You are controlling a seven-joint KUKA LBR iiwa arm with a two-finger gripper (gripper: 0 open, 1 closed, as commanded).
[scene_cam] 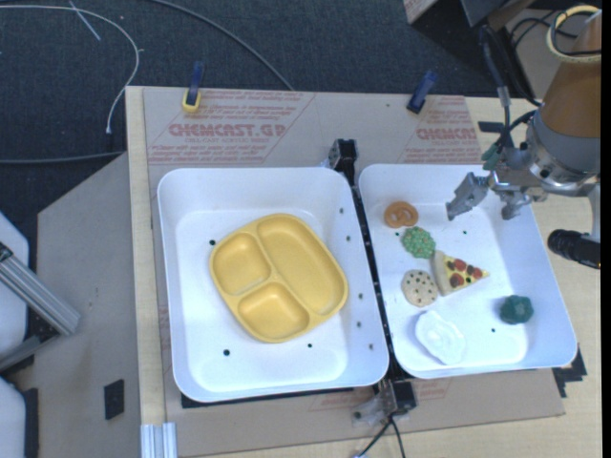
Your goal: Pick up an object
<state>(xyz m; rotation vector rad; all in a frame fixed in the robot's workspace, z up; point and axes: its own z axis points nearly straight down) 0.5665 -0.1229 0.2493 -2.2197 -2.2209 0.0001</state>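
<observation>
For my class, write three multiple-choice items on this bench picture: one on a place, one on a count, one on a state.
1. Where does the yellow tray lie?
A. left bin
B. right bin
C. on the cardboard

2. How many compartments has the tray?
A. two
B. three
C. five

3. What does the gripper hold?
A. the pizza slice
B. the pretzel
C. nothing

Key: 1 A, it fills the left bin's floor; 2 B, two ridges split it in three; 3 C, its open fingers hang bare above the right bin.

yellow tray (277,275), white bins (191,351), teal lump (516,309), green broccoli (417,242)
</observation>
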